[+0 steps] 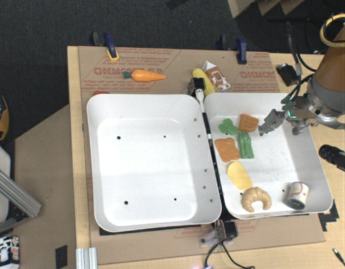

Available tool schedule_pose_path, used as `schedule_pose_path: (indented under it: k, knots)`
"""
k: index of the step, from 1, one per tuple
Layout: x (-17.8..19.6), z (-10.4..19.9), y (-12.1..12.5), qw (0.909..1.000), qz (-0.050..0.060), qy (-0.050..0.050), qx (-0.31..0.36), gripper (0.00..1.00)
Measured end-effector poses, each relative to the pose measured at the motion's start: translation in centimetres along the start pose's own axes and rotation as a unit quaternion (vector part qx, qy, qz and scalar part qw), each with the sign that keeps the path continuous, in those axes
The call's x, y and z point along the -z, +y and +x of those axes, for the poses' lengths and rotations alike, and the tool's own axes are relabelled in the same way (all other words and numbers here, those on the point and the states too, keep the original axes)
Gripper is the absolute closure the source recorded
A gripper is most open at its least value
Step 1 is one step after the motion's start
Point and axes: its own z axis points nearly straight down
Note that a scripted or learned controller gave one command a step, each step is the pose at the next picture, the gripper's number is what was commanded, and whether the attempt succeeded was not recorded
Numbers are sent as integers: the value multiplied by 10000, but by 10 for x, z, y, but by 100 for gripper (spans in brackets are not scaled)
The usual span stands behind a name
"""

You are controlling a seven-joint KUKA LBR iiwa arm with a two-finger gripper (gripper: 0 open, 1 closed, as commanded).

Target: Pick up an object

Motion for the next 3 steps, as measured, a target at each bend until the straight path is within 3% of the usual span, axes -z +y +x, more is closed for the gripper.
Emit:
schedule_pose_path:
  k: [1,2,3]
  knots:
    - [-111,37,-3,10000,63,21,13,0]
    - [-93,34,1,10000,-15,-5,-10,100]
    - [-94,34,1,10000,-9,-3,-9,0]
